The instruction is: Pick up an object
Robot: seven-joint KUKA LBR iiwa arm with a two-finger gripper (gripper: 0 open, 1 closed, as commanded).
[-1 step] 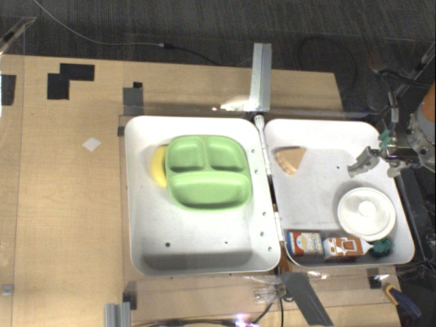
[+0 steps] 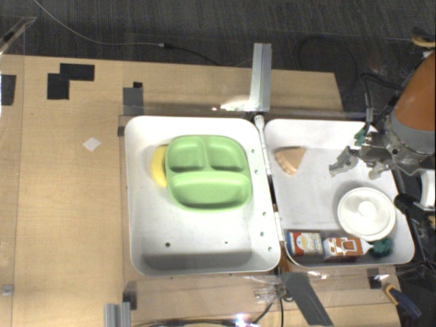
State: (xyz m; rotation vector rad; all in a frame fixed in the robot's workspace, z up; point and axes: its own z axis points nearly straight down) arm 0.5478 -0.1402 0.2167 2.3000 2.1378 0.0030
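My gripper [image 2: 357, 167] hangs over the right bin [image 2: 310, 203], near its right side, just above the white round bowl [image 2: 366, 212]. Its fingers look spread and nothing shows between them. A tan wedge-shaped piece [image 2: 290, 159] lies to the gripper's left in the bin's far part. Along the near wall a small carton [image 2: 324, 245] lies on its side, with a dark green item [image 2: 382, 247] in the near right corner. In the left bin [image 2: 197, 244] sits a green divided plate [image 2: 207, 171], with a yellow object [image 2: 158, 167] partly hidden under its left edge.
A metal post [image 2: 261, 77] stands at the far end of the divider between the two bins. Cables run over the dark floor behind the bench. Bare wooden benchtop [image 2: 61, 203] stretches to the left of the bins.
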